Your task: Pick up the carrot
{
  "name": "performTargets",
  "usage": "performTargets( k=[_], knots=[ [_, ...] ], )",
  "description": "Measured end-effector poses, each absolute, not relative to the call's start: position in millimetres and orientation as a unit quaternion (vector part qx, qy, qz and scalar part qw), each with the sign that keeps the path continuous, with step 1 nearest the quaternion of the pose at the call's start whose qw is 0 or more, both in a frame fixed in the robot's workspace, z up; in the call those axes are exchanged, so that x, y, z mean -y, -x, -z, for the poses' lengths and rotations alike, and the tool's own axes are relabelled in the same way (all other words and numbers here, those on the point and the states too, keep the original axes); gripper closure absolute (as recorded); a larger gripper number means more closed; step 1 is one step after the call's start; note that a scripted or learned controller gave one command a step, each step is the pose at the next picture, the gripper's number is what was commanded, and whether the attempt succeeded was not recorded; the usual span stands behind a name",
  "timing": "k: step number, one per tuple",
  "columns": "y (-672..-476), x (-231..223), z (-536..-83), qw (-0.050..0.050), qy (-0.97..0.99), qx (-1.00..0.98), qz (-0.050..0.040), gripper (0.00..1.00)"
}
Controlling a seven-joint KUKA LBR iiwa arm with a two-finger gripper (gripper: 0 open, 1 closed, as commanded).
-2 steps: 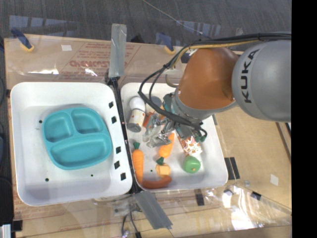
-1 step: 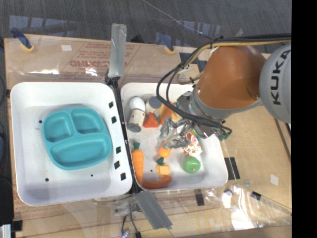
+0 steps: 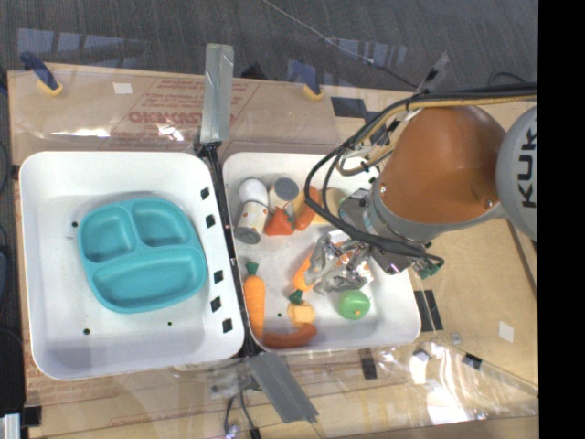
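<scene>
Carrot (image 3: 255, 302): a smooth orange toy with a small green top, lying in the right bin (image 3: 402, 314) against that bin's left wall, to the left of the end effector (image 3: 336, 265) and a little nearer the camera. Its long axis runs near to far; the green leafy end points away from the camera and the orange body points toward the bin's near edge.

The end effector hangs low over the middle of the right bin, amid the toys. Whether its metal fingers are open or closed cannot be told, nor whether they grip anything.

Two white bins sit side by side on the table. The left bin (image 3: 37, 245), well left of the end effector, holds one teal divided plate (image 3: 142, 253). One green round toy (image 3: 354, 304) lies just near-side of the end effector.
</scene>
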State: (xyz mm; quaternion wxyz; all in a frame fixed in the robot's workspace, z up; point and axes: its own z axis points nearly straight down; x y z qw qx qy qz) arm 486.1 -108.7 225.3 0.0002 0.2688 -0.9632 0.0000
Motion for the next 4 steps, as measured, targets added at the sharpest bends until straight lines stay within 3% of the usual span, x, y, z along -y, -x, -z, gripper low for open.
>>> performTargets(
  k=[1, 2, 3, 4],
  knots=[
    [-499.3, 93.6, -341.2, -0.005, -0.196, 0.981, -0.0027, 1.00],
    [-498.7, 94.1, -338.2, -0.002, -0.195, 0.981, -0.0013, 0.00],
    [-487.9, 84.3, -186.4, 0.005, -0.172, 0.985, 0.0025, 0.00],
    [-503.3, 96.4, -91.5, -0.001, -0.139, 0.990, 0.0000, 0.00]
  ],
)
